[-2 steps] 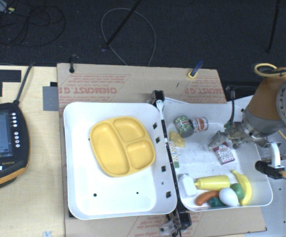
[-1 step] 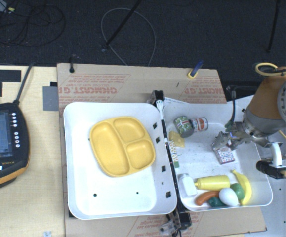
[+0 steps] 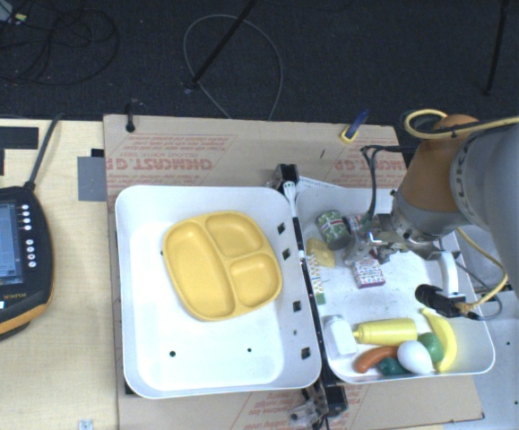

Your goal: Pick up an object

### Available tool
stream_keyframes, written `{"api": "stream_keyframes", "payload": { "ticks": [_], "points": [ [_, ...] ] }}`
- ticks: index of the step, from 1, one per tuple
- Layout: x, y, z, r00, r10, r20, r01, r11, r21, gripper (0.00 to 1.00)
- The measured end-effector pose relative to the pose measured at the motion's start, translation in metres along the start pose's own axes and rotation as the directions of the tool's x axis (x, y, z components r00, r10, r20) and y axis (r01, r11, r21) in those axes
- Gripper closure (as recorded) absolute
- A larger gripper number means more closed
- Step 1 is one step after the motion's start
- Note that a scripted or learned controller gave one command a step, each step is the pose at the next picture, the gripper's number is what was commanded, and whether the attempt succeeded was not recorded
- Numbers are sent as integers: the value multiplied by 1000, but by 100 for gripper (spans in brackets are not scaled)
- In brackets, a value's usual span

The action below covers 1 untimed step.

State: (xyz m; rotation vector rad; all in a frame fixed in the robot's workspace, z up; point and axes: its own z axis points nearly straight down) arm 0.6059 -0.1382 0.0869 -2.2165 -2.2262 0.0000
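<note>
Left bin (image 3: 142, 330): yellow divided tray (image 3: 223, 263), wide bare floor around. Right bin (image 3: 483, 352), crowded: green can (image 3: 333, 227), pink card (image 3: 369, 274), then yellow bottle (image 3: 386, 331), white egg (image 3: 413, 356), banana (image 3: 444, 337) against near rim. Gripper (image 3: 376, 238) low beside can; grip state unclear. Reaching step, seemingly; next, closing on can amid tight clearance.

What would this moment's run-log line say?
arm: over right bin | hand: near can | tray: left bin

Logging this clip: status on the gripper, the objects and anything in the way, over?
Gripper low in right bin, grip unreadable. Pink packet and green can beside it. Yellow bottle, banana near front wall.
</note>
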Motion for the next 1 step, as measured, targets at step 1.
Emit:
{"api": "stream_keyframes", "payload": {
  "ticks": [1],
  "points": [
    [81, 21, -104, 1000, -3, -3, 3, 1000, -4, 100]
  ]
}}
